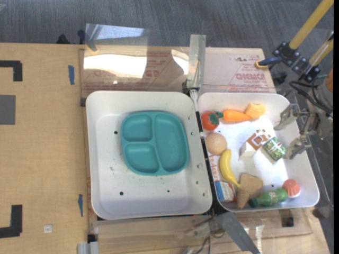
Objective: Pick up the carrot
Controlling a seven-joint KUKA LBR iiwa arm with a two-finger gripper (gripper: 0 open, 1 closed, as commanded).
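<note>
Bright overhead light, glare on plastic sheet (132,62)

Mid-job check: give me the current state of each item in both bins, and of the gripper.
carrot: lying flat near the right bin's far edge, not gripped.
teal plate: flat in the left bin, compartments bare.
banana: lying flat in the right bin.
green bottle: on its side by the near wall.
carton: tipped over, mid-bin.
gripper: open, at the right bin's right edge, holding nothing.
</note>
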